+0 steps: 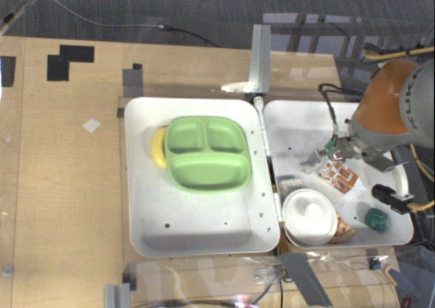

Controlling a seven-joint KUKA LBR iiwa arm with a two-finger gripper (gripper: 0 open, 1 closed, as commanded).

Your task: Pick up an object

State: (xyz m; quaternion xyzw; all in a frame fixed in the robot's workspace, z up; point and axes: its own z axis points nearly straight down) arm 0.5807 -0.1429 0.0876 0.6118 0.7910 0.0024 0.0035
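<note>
2 bins: gripper (pixel 334 152) low in right bin (pixel 299 120), just above orange-white packet (pixel 338 175); finger state unclear.

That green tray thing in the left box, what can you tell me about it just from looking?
The green tray is a divided plate that looks like smooth matte plastic, light green, with rounded corners. It has three compartments: two smaller ones along its far side and one wide one along its near side, all bare. It lies flat and right side up in the left bin, toward the bin's far half. A yellow object pokes out from under or beside its left edge; whether they touch cannot be told. The arm is not near it.
</note>
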